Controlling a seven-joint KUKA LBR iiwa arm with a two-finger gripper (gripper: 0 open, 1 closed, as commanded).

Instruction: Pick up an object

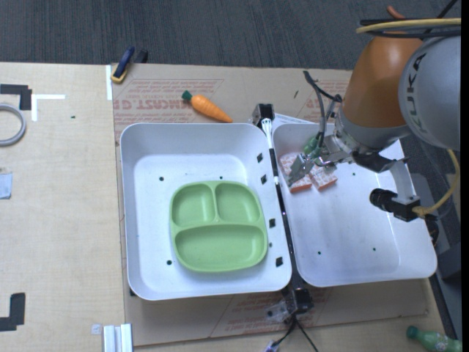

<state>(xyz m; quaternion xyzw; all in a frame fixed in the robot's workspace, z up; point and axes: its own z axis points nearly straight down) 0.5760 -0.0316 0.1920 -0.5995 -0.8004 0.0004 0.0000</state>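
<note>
My gripper [299, 170] reaches down into the far left corner of the right bin [366, 251], right over a cluster of small red, orange and white pieces [323, 182]. One piece [300, 188] lies just below the gripper tip and another [290, 159] just above it. The arm's orange band [381, 72] and wrist hide whatever lies behind them. No piece can be seen lifted off the bin floor.
A green divided plate [218, 226] lies in the left bin [146, 196]. A toy carrot [207, 106] rests on the cardboard behind the bins. A blue marker [123, 64] lies far left. A black fitting with a cable [392, 202] hangs over the right bin.
</note>
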